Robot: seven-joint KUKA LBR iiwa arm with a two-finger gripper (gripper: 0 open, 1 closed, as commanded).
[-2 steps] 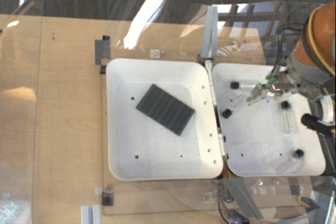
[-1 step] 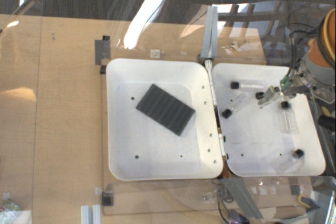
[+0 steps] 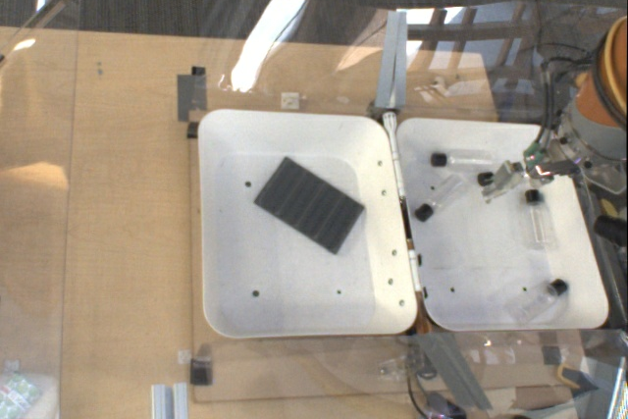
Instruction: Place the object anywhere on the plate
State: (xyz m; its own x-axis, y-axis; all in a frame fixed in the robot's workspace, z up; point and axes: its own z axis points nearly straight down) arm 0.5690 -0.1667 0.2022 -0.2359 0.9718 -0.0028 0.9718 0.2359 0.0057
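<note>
A dark grey ribbed rectangular plate [image 3: 310, 204] lies at an angle in the middle of the left bin [image 3: 226, 299]. Several clear vials with black caps lie scattered in the right bin [image 3: 589, 309]: one at the upper left [image 3: 453, 157], one near the divider [image 3: 430, 203], one on the right [image 3: 539, 219], one at the lower right [image 3: 549, 293]. My gripper [image 3: 512, 175] reaches in from the right, low over the upper middle of the right bin. A black cap [image 3: 485, 179] sits just at its left tip; whether it is gripped is unclear.
The grey arm with its orange band [image 3: 601, 88] and cables hang over the right bin's upper right corner. A metal divider post [image 3: 392, 64] stands behind the gap between the bins. The wooden bench [image 3: 98, 211] extends to the left.
</note>
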